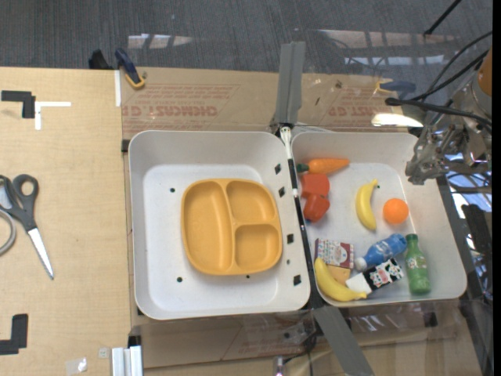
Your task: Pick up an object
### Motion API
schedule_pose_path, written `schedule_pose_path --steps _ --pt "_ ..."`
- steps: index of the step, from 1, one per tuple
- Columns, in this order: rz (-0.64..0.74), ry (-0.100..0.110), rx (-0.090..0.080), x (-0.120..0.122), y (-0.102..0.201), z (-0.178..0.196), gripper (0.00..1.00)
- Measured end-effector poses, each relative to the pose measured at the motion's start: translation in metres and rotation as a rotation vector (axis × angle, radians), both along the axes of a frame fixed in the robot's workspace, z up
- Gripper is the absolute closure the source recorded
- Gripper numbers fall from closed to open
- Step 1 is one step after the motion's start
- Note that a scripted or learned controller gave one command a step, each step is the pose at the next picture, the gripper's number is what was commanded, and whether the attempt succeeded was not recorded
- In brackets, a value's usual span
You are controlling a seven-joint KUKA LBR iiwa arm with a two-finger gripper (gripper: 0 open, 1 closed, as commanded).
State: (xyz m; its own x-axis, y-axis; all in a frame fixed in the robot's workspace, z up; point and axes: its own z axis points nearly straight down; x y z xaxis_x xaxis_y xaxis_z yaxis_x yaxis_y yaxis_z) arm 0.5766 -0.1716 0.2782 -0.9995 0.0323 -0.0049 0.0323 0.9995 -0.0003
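we see the claw (427,159) hanging over the right bin's (450,233) far right rim; we cannot tell its state; the orange (396,211) lies just below it, beside a banana (365,205).

At the right edge of the frame, the gripper (429,160) is a tangle of metal and cables, too cluttered to tell how its fingers stand; the arm behind it is cut off by the frame's edge. In the lower part of the right bin (446,288), a banana (335,283) lies partly under a small carton (334,252) and a cow-patterned box (383,273); the carton's label is too small to read. At the left edge, scissors (30,219) sit beside a ring cut off by the frame.
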Motion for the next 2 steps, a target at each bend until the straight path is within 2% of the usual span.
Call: schedule_pose_path --steps 1,2 --pt "0.0 0.0 0.0 0.0 0.0 0.0 0.0" --pt "0.031 0.003 0.001 0.005 0.028 -0.151 0.0"
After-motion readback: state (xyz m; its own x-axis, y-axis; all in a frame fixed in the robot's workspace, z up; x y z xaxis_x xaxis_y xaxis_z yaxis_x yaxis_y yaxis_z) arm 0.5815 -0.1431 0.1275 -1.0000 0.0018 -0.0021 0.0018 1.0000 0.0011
